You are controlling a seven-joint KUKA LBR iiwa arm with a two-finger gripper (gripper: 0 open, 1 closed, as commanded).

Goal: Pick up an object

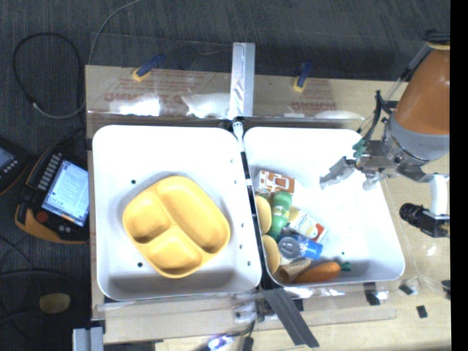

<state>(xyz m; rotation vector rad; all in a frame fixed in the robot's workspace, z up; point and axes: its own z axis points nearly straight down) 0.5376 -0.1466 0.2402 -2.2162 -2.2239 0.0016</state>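
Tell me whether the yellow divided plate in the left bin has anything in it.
Empty. The yellow plate sits right side up in the left bin, and all three compartments show bare yellow.

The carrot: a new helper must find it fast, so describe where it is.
Look in the right white bin, at the heap of small things against its left wall. The carrot lies at the heap's near edge, by the bin's front rim. It is the one long orange piece, with a green tip.

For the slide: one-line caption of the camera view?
Gripper open over right bin, above its clustered objects; yellow tray in left bin.
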